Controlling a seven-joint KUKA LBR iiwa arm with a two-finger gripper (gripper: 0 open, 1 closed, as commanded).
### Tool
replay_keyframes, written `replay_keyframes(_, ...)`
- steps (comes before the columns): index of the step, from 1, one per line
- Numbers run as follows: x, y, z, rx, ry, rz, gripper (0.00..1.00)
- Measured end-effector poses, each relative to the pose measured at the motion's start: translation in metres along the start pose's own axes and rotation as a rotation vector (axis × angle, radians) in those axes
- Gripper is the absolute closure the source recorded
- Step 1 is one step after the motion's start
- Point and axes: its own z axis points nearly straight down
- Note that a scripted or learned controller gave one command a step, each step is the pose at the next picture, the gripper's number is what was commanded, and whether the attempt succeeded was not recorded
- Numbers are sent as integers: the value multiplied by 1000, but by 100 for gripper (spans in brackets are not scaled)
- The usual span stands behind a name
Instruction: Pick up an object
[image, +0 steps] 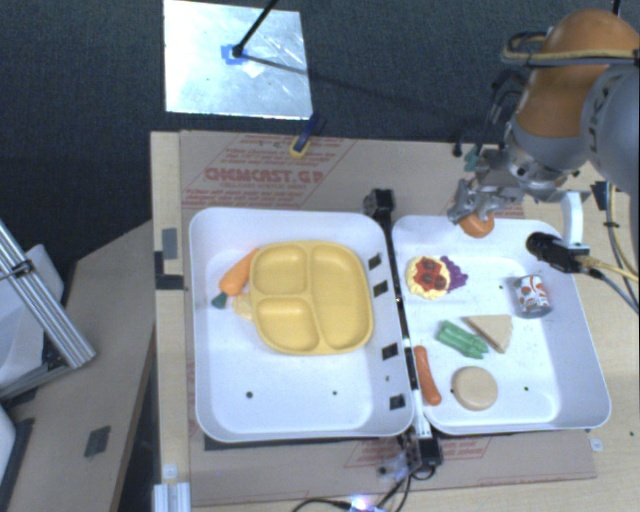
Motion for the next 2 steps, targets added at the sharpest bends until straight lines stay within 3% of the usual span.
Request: replay_keyframes(2,104,-37,18,4,2,0,100)
